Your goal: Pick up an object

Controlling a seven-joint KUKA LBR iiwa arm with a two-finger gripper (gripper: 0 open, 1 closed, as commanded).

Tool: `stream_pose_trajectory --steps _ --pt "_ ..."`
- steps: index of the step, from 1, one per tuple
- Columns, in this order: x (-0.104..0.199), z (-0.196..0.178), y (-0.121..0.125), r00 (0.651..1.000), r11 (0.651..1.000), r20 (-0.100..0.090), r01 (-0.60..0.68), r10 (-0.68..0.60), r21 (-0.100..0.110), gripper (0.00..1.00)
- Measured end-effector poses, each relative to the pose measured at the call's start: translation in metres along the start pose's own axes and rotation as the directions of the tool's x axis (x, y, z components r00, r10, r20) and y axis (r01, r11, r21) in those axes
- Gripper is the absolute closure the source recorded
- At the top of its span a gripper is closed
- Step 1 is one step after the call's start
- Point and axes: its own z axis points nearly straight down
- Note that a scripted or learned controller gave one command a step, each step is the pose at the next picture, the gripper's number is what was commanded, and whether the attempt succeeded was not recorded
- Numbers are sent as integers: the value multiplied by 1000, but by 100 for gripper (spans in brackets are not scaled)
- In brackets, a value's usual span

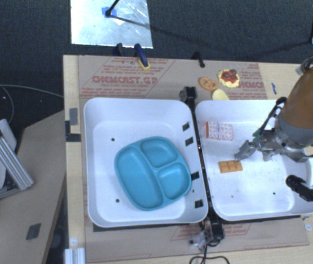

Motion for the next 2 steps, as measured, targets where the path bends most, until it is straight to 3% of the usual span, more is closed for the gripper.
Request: stream_pose_trajectory --steps 1,2 --pt "55 -10 -39 1000 1000 1 8 -8 -15 0" --pt "143 -41 -56 1000 1000 0 15 -15 -19 0"
